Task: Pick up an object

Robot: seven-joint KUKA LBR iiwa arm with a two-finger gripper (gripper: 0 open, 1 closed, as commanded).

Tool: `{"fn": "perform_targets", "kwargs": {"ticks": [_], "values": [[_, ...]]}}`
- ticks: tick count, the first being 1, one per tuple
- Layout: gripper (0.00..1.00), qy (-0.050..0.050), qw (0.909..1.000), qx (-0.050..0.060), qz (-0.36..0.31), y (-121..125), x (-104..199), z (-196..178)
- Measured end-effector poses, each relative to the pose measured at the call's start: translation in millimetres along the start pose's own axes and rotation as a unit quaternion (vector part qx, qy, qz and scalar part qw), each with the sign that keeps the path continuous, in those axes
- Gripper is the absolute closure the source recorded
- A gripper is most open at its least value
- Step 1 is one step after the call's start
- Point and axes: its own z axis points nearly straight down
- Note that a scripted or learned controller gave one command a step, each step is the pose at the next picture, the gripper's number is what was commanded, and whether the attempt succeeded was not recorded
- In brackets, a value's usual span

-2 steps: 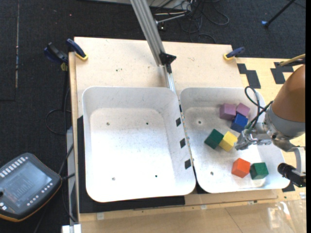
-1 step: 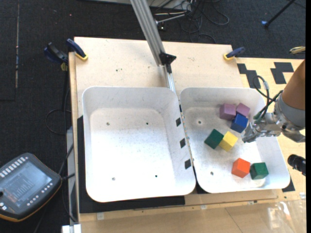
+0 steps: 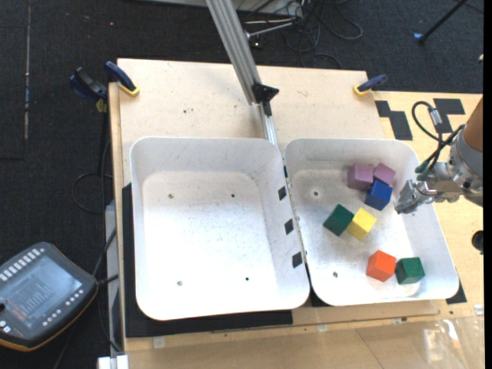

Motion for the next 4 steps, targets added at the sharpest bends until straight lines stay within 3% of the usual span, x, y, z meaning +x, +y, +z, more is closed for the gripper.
{"fn": "perform_targets", "kwargs": {"ticks": [4], "values": [[1.0,0.002,1.0,0.003,-0.002,8.3,206.1,-3.6]]}}
